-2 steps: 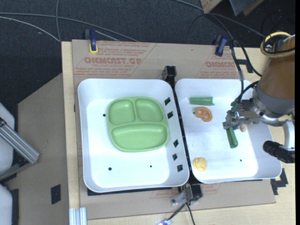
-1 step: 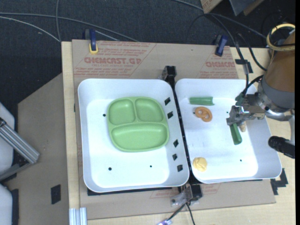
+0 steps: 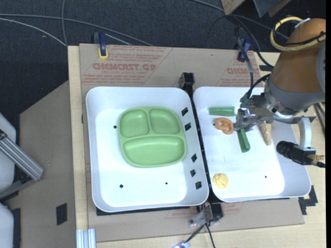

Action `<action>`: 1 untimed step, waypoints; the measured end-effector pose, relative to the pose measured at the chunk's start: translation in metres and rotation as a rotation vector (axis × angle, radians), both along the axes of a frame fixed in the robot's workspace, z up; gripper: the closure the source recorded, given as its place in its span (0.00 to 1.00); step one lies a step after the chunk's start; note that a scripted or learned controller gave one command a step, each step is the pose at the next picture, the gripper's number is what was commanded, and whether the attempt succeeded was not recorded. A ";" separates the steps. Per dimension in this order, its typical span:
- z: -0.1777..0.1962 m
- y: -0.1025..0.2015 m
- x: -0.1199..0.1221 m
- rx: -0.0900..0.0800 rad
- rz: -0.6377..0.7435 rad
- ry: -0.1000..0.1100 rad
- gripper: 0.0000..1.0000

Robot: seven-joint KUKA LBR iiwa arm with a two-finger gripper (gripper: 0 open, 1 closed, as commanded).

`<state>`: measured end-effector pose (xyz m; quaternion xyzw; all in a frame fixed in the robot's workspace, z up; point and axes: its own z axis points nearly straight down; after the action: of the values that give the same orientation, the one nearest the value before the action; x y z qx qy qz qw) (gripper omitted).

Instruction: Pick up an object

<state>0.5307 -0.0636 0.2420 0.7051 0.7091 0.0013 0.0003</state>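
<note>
Camera view: well left of the hand (image 3: 244,119) lies a green sectioned plastic plate (image 3: 152,137); just left, an orange pretzel-shaped toy (image 3: 224,125); below-left, a yellow round lump (image 3: 220,180). The hand's grip state cannot be told; a green stick (image 3: 243,140) lies right beneath it.

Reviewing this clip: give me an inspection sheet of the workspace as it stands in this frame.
Surface: cardboard-covered bench bearing left bin and right bin.
Job's things: in the right bin, green stick, green bar, orange pretzel piece, yellow lump, tan piece.
Clutter: green divided plate in the left bin.
Grippers: gripper low over the right bin, at the green stick's upper end; grasp not discernible.
Cables: several on the dark floor beyond the bench.
Surroundings: blue clamps on the far edge.
</note>
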 end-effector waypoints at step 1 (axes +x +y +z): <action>0.005 0.045 0.016 0.001 0.000 0.000 1.00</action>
<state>0.5462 -0.0187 0.2466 0.7051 0.7091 0.0014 0.0001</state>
